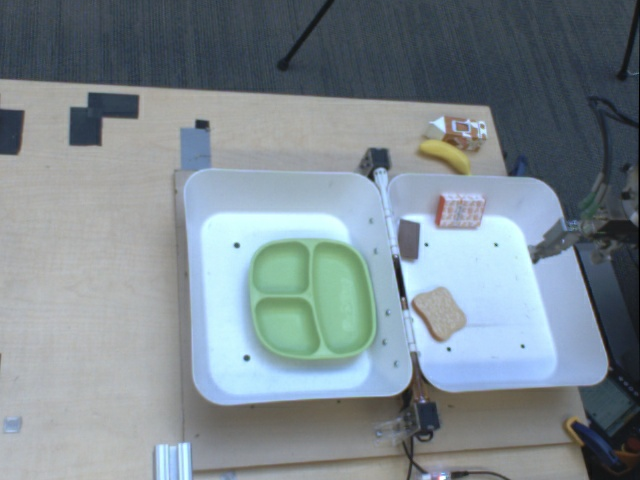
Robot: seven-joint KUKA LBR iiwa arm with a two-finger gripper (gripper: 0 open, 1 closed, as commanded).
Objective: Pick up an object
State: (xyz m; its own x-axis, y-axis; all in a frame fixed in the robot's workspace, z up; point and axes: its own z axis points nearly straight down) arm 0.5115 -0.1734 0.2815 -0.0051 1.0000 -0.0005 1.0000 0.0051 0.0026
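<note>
Setting: two shallow white bins are seen side by side on a pale wooden bench (90, 288); left bin (215, 268), right bin (500, 358).
Left bin contents: a green divided plate (312, 300) lies flat near the middle.
Right bin contents: a toast slice (439, 313) lies near the divider; a small dark brown block (409, 238) rests against the divider wall; a patterned orange-and-white carton (460, 209) stands near the far wall.
Outside the bins: a banana (444, 155) and a small carton (459, 129) lie together on the bench beyond the right bin.
Gripper: the gripper (548, 246) is seen at the right bin's right rim, well apart from all three objects; nothing is seen held.
Fingers: a thin grey tip is all that can be made out; whether they are spread or closed cannot be told.
Task stage: judged as approach only; no object has been lifted.
Risk, toast: being flat and low, it could be pushed along the floor instead of caught.
Risk, block: being tight against the divider, a descent there could strike the wall.
Risk, carton: being upright, it could be toppled by an off-centre closing.
Writing: print is visible on both cartons but is too small to be read; no brand can be made out.
</note>
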